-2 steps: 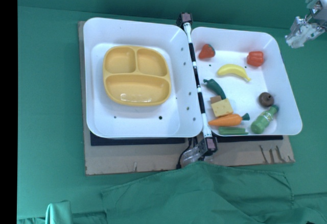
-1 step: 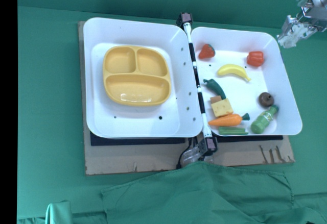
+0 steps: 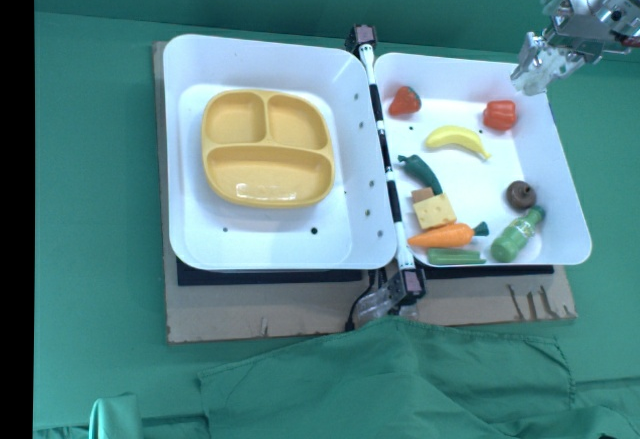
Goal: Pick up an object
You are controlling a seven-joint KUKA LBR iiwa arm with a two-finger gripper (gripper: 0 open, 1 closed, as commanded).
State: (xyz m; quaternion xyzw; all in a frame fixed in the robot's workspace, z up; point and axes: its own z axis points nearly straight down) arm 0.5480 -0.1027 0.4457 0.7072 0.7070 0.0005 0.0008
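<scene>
Camera view, from above and at a slant: gripper [image 3: 535, 67] hanging over the far right corner of the right bin [image 3: 572, 227], arm cut off by the top right corner of the frame, so little beyond the wrist to be seen. Open or closed: cannot tell, the tip being small and pale against the white rim. Nothing visibly held. Nearest to it, just below and a little left, a red pepper [image 3: 500, 114]; further left at much the same depth, a red strawberry [image 3: 404, 101]. Between and slightly nearer the camera, a banana [image 3: 457, 139]. Well below the gripper, toward the near edge: a brown round thing [image 3: 519, 194], hard to identify; a green bottle [image 3: 515, 236], lying tilted; a carrot [image 3: 441, 236] touching a yellow cheese block [image 3: 434, 211]; a long green vegetable [image 3: 455, 256] just beside the carrot, partly merged with it at this size; a dark green pepper [image 3: 420, 170] near the divider. Far left of the gripper, in the left bin [image 3: 190, 227], a yellow divided plate [image 3: 267, 147]. Nearest the camera, a rumpled green cloth [image 3: 400, 377] covering the bench's front edge.
</scene>
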